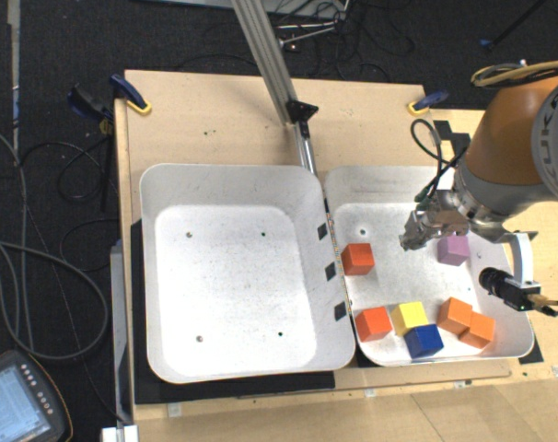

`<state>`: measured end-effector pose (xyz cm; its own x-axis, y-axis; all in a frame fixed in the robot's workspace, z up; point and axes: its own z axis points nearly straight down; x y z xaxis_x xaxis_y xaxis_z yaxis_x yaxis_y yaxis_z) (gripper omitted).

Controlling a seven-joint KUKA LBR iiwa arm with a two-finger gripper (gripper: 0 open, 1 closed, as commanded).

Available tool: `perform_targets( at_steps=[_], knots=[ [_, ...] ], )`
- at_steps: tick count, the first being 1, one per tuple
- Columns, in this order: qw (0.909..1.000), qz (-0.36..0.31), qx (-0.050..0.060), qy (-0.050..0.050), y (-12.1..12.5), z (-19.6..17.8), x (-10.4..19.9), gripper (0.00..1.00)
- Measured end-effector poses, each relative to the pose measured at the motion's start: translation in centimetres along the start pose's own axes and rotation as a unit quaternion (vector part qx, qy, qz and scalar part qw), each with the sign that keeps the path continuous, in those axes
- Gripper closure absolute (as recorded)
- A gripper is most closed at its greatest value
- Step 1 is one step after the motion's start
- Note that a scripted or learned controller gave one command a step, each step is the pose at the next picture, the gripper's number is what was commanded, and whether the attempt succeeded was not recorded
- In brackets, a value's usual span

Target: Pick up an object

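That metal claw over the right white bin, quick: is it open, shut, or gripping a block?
Grey metal two-finger gripper: cannot be told from this angle; no block shows in it, and it hangs beside the pale purple cube.

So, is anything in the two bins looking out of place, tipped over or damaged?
Nothing stands out. The blocks lie in the right bin: an orange block alone near its left wall, a purple block beside the end effector, and the rest clustered along the near edge. Some sit rotated, but nothing is spilled or broken.
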<state>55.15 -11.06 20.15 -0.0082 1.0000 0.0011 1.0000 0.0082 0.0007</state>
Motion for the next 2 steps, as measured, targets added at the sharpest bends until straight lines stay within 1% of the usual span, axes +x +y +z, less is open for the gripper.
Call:
perform_targets(
  at_steps=[1, 2],
  knots=[
    [1.0000, 0.000, -0.002, 0.000, 2.7, -1.0, 5.6, 1.00],
    [1.0000, 0.000, -0.002, 0.000, 4.7, -2.5, 10.5, 1.00]
  ],
)
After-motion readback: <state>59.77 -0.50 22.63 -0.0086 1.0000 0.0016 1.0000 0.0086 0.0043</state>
